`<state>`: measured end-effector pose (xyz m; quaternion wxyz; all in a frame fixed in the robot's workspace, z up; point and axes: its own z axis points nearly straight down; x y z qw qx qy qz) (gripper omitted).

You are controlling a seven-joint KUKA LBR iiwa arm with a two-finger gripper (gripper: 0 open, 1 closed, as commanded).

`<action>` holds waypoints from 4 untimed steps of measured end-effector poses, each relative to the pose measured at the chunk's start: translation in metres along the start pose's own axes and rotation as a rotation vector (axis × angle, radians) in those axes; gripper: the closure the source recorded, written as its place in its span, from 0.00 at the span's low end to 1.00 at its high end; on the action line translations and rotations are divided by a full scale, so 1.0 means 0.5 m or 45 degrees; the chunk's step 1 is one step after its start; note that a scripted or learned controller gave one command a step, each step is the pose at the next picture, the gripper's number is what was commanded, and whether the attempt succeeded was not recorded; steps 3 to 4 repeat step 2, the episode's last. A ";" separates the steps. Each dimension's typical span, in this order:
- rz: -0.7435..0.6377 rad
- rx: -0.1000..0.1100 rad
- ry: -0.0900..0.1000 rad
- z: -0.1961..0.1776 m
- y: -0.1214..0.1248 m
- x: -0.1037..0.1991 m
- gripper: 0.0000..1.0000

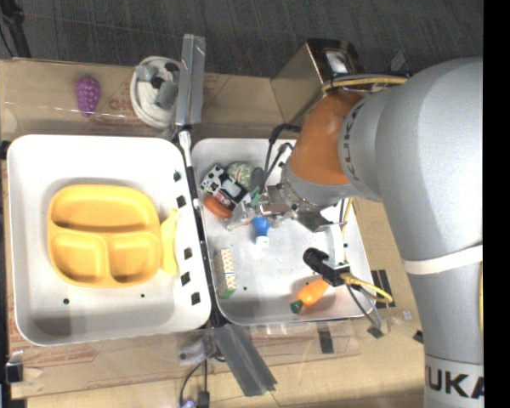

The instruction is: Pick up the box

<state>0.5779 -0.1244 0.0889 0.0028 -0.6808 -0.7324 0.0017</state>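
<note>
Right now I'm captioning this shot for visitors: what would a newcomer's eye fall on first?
First the big grey arm with its orange band, reaching in from the right over the right bin. Next the bright yellow divided tray lying in the left bin. Then the clutter in the right bin, with an orange carrot toy near its front edge.

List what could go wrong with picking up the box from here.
The claw sits low among a crowded cluster: the blue piece, the dice-patterned block and a red item could get grabbed or shoved instead. The flat box lies against the bin wall, leaving little room for a grip.
</note>
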 end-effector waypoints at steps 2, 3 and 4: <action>-0.609 -0.002 -0.003 -0.201 -0.020 0.123 1.00; -0.609 -0.002 -0.003 -0.201 -0.020 0.123 1.00; -0.609 -0.002 -0.003 -0.201 -0.020 0.123 1.00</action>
